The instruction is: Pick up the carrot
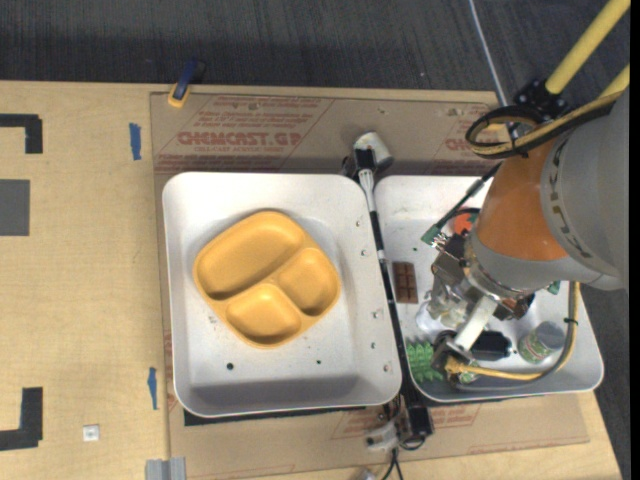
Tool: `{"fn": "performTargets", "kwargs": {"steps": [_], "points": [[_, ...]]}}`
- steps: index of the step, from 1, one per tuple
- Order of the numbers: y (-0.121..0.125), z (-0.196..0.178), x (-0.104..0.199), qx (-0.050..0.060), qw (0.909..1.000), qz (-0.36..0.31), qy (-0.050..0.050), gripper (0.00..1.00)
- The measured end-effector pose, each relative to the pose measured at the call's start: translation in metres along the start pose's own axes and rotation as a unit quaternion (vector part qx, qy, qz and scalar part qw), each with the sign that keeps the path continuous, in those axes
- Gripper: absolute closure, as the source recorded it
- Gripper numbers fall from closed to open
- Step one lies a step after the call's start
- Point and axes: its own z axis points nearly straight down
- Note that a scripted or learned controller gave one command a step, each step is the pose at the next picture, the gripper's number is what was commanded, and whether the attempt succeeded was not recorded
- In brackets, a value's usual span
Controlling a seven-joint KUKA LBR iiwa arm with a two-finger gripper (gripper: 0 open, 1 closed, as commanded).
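The gripper (462,330) hangs low inside the right bin (585,373), and I cannot tell whether it is wide or narrow, or whether it carries something. The arm (545,203) covers much of this bin, so I cannot make out the carrot; a small orange piece (461,223) shows just behind the wrist, but it is unclear what it is. Below the gripper lies a green toothed object (424,360), to its side a round grey-green object (541,342). Further away, the left bin (180,298) holds a yellow divided plate (266,276).
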Motion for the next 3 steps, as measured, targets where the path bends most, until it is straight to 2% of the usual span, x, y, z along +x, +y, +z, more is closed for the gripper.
{"fn": "performTargets", "kwargs": {"steps": [1, 2, 3], "points": [[0.0, 0.0, 0.0, 0.0, 1.0, 0.0, 0.0, 0.0], [0.018, 0.0, 0.02, -0.002, 0.9781, -0.208, 0.0, 0.0], [0.05, -0.001, -0.009, -0.001, 0.8877, -0.461, -0.001, 0.0]]}}
